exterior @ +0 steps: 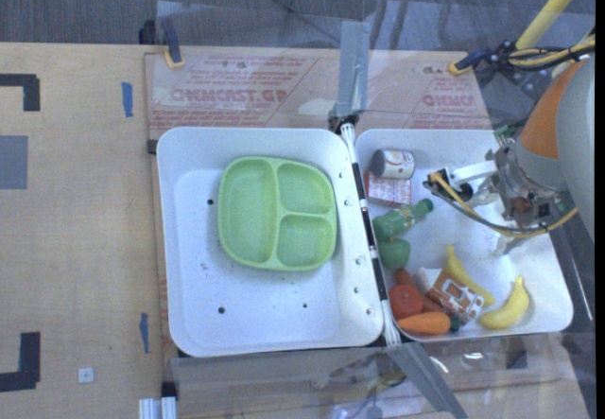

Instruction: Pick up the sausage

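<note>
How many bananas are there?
2. Both lie in the right bin: one banana near its lower right corner in the picture, the other banana just left, by an orange packet. The arm may hide more.

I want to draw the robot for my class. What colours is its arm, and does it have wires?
The arm is smooth, rounded and grey, with a bright orange band just above the wrist. Below that, the pincer is small and made of silvery-grey metal. Yellow cables trail around it. I can't make out any writing on it.
</note>
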